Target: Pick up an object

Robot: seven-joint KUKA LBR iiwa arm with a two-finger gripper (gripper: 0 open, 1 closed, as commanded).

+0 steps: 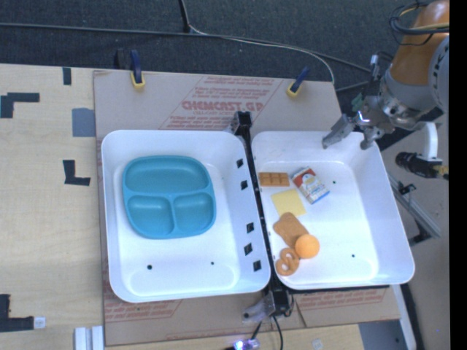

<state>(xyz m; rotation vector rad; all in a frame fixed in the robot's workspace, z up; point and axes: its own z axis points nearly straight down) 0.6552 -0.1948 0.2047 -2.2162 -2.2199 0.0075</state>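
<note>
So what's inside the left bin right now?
The left bin holds a blue divided plate with nothing visible in its compartments. Whatever lies beneath the plate is covered.

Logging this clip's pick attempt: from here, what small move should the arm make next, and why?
Probably a short move left and down toward the small red and white carton. The gripper hangs over the right white bin's upper right rim holding nothing, and that carton lies nearest, apart from the other food pieces.

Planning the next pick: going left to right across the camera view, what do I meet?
Blue plate in the left bin → divider between the bins → yellow slice → small red-and-white carton → gripper at the right bin's far corner.
</note>
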